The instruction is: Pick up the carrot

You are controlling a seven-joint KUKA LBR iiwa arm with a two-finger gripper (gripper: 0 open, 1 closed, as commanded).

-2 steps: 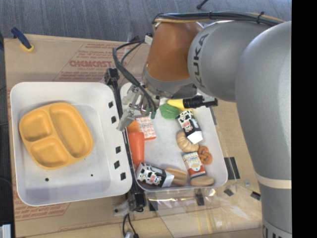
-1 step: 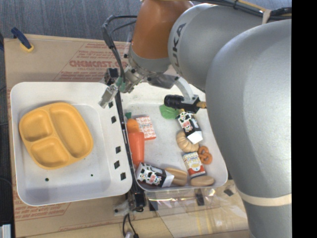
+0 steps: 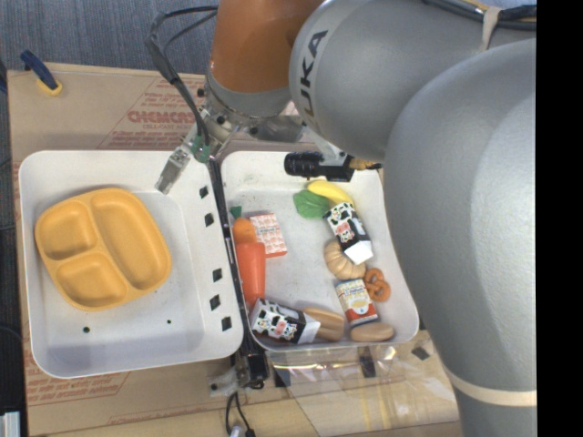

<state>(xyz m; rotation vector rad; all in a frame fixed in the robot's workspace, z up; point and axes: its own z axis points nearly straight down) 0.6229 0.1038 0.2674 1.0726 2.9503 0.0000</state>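
Carrot [image 3: 250, 258]: orange, tapered, lying lengthwise along right bin's [image 3: 401, 271] left wall, beside a small pink packet [image 3: 268, 233].
Gripper [image 3: 185, 156]: above the bins' divider; finger state cannot be told.

"KUKA" on the arm [image 3: 364, 71]

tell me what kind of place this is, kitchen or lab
Most likely a robot lab bench, not a kitchen: a KUKA arm reaches over two white bins, and the food in the right one, such as the carrot and pretzel, looks like toys. Cardboard lines the bench.
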